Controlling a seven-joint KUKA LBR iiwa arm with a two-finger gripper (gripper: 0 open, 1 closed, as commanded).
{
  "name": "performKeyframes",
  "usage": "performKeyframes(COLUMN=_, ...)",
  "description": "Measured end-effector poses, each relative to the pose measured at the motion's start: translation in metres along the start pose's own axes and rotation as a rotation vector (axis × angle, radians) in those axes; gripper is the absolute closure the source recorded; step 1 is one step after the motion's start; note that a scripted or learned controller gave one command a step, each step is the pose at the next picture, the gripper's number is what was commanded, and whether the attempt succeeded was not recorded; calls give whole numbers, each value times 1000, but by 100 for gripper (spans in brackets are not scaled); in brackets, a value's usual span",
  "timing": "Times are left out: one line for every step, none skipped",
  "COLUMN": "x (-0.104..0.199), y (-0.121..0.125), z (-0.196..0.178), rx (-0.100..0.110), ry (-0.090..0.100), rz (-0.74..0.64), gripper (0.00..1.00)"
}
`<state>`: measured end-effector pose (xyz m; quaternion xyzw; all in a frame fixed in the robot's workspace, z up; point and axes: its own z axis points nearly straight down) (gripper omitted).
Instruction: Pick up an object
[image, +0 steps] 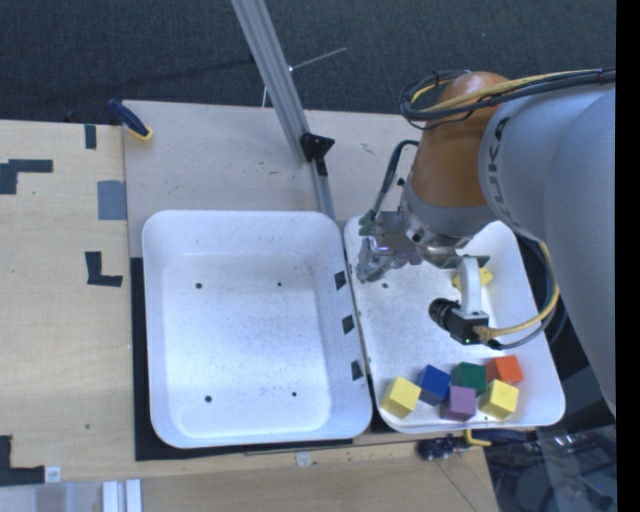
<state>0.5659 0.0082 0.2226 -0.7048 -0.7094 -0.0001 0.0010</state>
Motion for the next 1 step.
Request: performKeyframes(x=48, y=19, z=-12, rx=-1, ry=0, rz=0, gripper=100)
